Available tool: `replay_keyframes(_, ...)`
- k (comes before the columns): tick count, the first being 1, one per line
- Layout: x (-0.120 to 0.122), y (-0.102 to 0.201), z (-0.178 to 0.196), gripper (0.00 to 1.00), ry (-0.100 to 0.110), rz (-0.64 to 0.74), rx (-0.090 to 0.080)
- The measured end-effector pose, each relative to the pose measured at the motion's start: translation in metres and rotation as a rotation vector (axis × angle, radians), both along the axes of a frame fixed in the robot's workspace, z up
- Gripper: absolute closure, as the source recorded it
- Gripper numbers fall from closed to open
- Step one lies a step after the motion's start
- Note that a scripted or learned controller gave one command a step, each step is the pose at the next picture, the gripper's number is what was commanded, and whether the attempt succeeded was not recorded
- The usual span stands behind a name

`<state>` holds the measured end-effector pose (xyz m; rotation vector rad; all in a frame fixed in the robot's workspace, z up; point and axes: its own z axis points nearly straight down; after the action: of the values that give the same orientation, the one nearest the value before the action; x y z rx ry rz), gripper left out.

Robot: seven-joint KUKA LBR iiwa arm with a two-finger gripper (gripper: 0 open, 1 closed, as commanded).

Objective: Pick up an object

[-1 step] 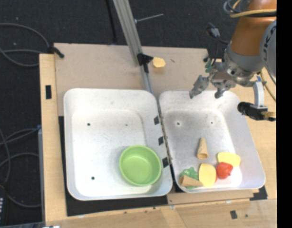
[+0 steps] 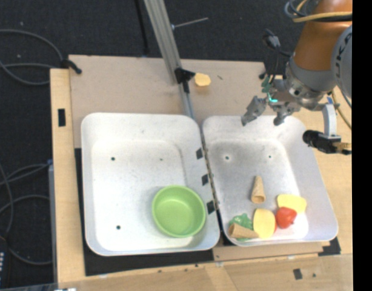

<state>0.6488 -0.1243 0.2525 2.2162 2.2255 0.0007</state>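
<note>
While the arm (image 2: 316, 47) hangs over the far edge of the right bin (image 2: 313, 162), its jaws (image 2: 265, 115) are spread apart with nothing between them, two dark fingers (image 2: 252, 111) pointing down above the bin's back rim; grey arm with orange band comes in from the right. Right bin holds a cluster at its near end: tan cone (image 2: 258, 190) lying alone toward the middle; yellow block (image 2: 292, 202) beside a red piece (image 2: 285, 217), the two touching; yellow rounded piece (image 2: 265, 222) just left of the red one; green item (image 2: 242, 220) and a second tan cone (image 2: 239, 230) at the near rim. All well apart from the jaws. Left bin (image 2: 113, 150) has a green bowl (image 2: 179, 211) upright near its front right corner; small yellow object (image 2: 202, 80) sits on the counter (image 2: 119, 83) behind the bins, beside a slanted metal rail (image 2: 165, 35).
</note>
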Motion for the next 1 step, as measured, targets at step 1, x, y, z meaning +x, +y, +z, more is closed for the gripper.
replay_keyframes(1,0.0007,0.0018,-0.0426,0.00,0.004,-0.001,-0.003)
